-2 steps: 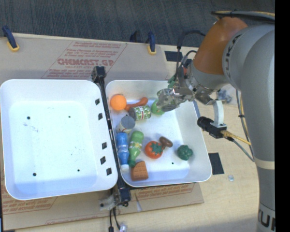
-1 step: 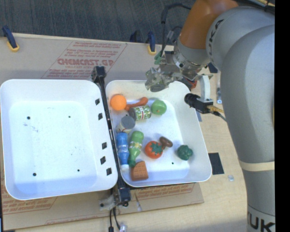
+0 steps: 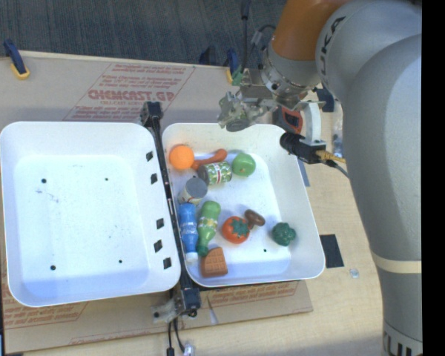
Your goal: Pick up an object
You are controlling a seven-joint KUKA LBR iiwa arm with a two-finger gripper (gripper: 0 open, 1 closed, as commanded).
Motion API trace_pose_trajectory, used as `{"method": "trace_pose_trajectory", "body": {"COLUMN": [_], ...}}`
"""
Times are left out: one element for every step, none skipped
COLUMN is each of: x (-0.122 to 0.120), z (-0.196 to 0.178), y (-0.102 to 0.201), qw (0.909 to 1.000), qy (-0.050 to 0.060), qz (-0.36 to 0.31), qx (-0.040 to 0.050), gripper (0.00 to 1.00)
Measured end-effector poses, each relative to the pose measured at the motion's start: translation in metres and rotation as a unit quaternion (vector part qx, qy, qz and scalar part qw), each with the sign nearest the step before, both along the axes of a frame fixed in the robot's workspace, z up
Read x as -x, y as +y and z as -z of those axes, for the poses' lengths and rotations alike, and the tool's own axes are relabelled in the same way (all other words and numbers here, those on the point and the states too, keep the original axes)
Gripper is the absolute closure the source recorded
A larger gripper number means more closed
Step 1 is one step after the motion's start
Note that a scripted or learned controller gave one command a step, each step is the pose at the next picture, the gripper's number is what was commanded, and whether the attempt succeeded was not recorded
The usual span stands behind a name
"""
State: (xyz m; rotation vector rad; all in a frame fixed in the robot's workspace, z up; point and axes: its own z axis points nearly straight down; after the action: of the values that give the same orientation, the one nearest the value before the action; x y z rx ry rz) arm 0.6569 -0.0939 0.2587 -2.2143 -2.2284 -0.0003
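The right white bin (image 3: pixel 304 221) holds several toys. An orange ball (image 3: pixel 181 156), a red sausage (image 3: pixel 212 156), a green-labelled can (image 3: pixel 217 173) and a green apple (image 3: pixel 243 165) lie at the far end. Nearer lie a grey cap (image 3: pixel 196 188), a blue bottle (image 3: pixel 187 226), a green vegetable (image 3: pixel 208 221), a red tomato (image 3: pixel 235 230), a small brown piece (image 3: pixel 254 217), a dark green broccoli (image 3: pixel 284 233) and a brown wedge (image 3: pixel 213 262). My gripper (image 3: pixel 236 116) hangs over the bin's far rim, above and behind the sausage, with nothing seen in it.
The left white bin (image 3: pixel 15 221) sits beside the right one, with a black divider clip strip (image 3: pixel 162 191) between them. Both rest on a cardboard sheet (image 3: pixel 126 87). The arm's grey body (image 3: pixel 386 124) covers the right side.
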Motion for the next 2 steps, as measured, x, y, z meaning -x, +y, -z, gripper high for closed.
{"method": "trace_pose_trajectory", "body": {"x": [0.002, 0.002], "z": [-0.026, 0.011], "y": [-0.046, -0.039], "qw": [1.0, 1.0], "qy": [0.0, 0.002], "qz": [0.001, 0.0], "qx": [0.0004, 0.0], "gripper": [1.0, 1.0]}}
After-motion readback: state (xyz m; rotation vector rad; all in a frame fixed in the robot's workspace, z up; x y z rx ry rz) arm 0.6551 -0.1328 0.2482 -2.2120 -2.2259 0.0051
